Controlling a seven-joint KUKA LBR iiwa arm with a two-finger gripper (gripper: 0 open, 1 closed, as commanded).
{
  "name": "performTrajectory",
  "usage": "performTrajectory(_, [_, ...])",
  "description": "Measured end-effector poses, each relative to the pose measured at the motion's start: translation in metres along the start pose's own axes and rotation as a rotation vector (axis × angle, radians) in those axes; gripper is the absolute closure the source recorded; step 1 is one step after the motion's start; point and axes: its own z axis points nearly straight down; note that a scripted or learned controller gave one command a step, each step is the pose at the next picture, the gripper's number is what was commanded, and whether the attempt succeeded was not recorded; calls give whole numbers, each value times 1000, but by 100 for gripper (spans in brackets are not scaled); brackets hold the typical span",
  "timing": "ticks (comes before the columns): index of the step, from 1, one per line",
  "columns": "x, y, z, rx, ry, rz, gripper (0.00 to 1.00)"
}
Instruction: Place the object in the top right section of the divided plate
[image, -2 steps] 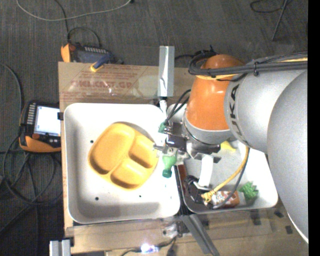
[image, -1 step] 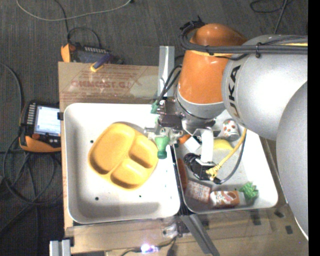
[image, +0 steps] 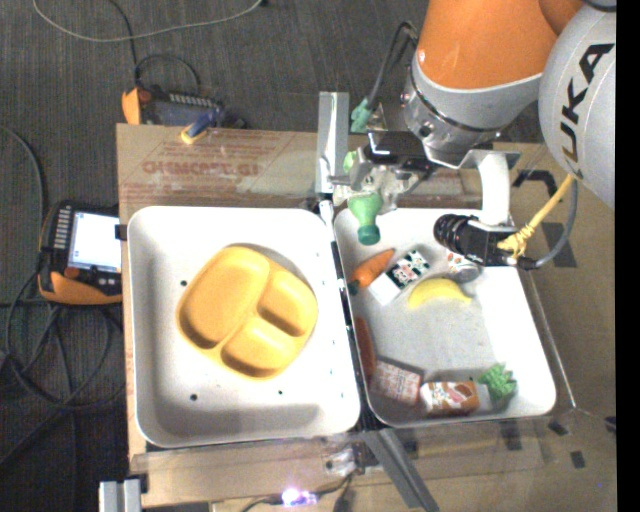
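Observation:
A yellow divided plate (image: 248, 310) lies in the left bin (image: 160, 400), with three sections facing up. My gripper (image: 371, 192) hangs over the far left corner of the right bin (image: 530, 390). It is shut on a green bottle (image: 364, 214) with a dark teal end, which hangs down from between the fingers. The bottle sits just right of the wall between the two bins, a short way from the plate's top right section.
In the right bin lie a carrot (image: 373, 266), a cow-patterned carton (image: 408, 268), a banana (image: 440, 292), a red and white can (image: 462, 265), a pink packet (image: 395, 382), a small juice carton (image: 450, 397) and a green leafy toy (image: 498, 382).

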Motion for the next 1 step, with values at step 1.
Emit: performTrajectory(1, [-3, -55, 222, 5, 3, -25, 100])
